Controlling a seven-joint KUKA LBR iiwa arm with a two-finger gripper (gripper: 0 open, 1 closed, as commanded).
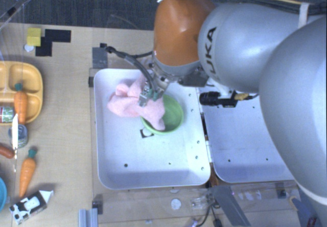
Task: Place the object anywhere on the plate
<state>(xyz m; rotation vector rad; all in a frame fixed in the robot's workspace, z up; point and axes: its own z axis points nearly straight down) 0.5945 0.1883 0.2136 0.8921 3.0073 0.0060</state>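
A pink cloth (125, 102) lies crumpled in the upper part of the left bin (117, 169). Its right end drapes over the left rim of a green plate (175, 114), and the rest of it rests on the bin floor to the plate's left. My gripper (146, 97) hangs from the orange-banded wrist directly over the cloth, at the plate's left edge, and its tip meets the fabric. The arm's bulk hides the back of the plate and the top right of the bin.
A small dark bracket (145, 134) lies just below the plate. The right bin (245, 149) is partly under the arm. On the bench at left sit a yellow tray (30, 80), two toy carrots (20, 106) (26, 169) and a cow-patterned box (30, 204).
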